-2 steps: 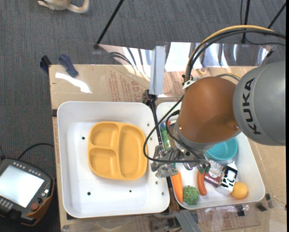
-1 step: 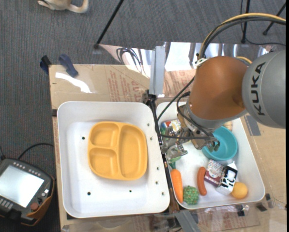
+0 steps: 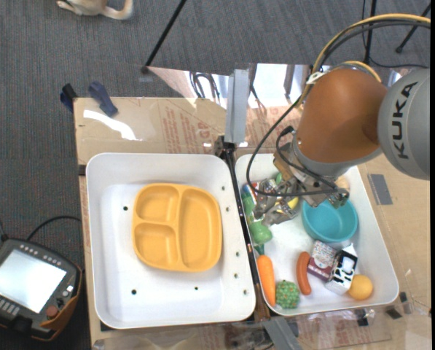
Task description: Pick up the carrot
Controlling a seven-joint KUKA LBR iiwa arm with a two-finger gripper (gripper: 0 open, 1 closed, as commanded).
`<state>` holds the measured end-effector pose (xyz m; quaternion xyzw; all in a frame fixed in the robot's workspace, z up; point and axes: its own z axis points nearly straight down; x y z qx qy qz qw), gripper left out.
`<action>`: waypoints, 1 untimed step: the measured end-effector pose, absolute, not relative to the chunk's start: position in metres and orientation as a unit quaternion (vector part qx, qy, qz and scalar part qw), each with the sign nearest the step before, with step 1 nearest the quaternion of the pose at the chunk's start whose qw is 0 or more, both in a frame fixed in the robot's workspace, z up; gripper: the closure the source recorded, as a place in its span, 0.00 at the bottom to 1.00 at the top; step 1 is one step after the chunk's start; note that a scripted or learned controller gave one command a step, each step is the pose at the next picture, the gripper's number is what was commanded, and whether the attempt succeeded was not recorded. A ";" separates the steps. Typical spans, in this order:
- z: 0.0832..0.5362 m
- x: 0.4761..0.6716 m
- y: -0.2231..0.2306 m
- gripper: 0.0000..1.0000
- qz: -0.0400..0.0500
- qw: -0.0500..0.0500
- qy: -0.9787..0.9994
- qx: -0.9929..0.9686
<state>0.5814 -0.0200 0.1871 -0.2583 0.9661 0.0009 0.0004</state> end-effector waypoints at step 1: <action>0.187 0.515 -0.048 1.00 0.001 0.000 0.938 -0.348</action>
